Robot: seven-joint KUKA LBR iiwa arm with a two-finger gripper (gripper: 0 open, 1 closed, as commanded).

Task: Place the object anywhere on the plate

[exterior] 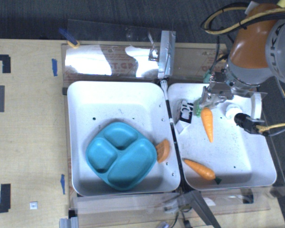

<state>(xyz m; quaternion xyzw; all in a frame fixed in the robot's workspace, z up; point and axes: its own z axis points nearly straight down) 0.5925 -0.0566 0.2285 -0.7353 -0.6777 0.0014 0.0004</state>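
A blue divided plate point(121, 158) lies in the left bin point(85, 99), toward its front. My gripper point(207, 103) is over the back of the right bin point(256, 160), shut on the thick end of an orange carrot point(208, 123). The carrot hangs with its tip pointing toward the bin's front. The plate is well to the left of the gripper, across the wall between the bins.
A second carrot point(200, 169) lies at the front of the right bin. A small orange object point(163, 150) rests against the plate's right edge. A black-and-white item point(186, 112) sits by the dividing wall, just left of the gripper.
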